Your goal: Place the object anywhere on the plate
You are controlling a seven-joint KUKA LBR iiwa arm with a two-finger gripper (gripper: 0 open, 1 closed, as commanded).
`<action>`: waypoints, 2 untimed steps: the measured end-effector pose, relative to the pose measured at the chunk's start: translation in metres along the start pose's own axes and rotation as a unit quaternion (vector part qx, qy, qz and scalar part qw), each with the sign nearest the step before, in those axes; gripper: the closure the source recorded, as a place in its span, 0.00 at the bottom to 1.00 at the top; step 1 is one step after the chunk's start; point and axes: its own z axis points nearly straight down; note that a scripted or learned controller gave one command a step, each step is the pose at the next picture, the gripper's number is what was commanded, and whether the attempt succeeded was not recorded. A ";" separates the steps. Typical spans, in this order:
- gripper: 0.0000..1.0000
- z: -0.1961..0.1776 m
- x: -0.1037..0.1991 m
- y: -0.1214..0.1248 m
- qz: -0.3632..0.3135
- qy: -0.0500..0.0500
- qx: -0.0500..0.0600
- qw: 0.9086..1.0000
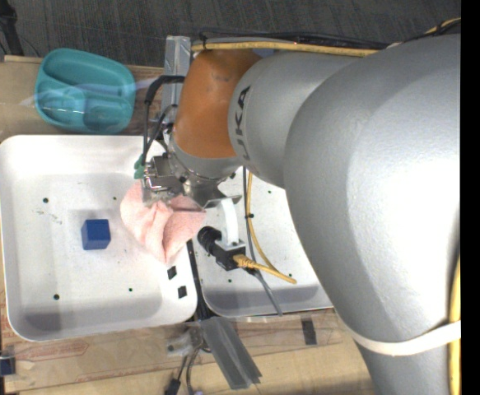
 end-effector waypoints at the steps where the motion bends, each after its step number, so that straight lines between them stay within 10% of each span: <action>1: 1.00 0.049 0.071 0.000 0.153 0.000 0.004 0.988; 2: 1.00 -0.010 0.013 0.032 0.008 0.000 0.000 1.000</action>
